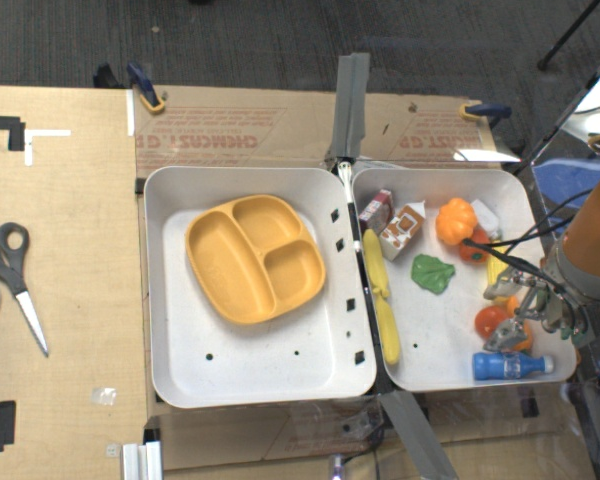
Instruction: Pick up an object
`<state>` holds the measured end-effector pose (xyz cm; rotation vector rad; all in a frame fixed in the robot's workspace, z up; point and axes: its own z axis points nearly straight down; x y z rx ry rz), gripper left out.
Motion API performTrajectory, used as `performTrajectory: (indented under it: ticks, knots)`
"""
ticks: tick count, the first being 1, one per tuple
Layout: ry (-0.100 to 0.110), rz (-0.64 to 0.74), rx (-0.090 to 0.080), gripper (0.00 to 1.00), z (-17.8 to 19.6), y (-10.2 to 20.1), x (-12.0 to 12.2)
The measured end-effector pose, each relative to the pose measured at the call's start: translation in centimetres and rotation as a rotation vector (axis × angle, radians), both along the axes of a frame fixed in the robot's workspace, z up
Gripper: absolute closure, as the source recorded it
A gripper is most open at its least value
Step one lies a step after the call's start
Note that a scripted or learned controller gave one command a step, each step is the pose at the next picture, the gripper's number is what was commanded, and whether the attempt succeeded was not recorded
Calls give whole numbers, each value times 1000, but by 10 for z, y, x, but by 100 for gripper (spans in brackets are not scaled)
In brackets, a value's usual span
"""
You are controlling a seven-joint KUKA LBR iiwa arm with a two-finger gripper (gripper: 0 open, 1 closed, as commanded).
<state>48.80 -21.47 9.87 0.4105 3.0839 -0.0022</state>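
Tomato [492, 320] lies at the lower right of the frame in the right bin [420, 368], touching the claw [508, 330]; whether the claw grips it, I cannot tell.

We saw scissors [16, 278] lying on the wooden bench [60, 218] left of the bins. Blue clamps [145, 86] held brown cardboard [240, 128] behind them, and a grey strip [350, 103] ran upward between the bins.
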Motion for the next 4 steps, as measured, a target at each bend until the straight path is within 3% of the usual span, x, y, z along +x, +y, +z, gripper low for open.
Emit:
performTrajectory:
  ticks: [1,2,3,4]
  knots:
    - [0,24,-3,0,0,14,-1]
    - [11,38,0,0,-2,4,5]
    - [2,48,-2,0,-1,5,0]
    - [15,52,0,0,-3,-6,6]
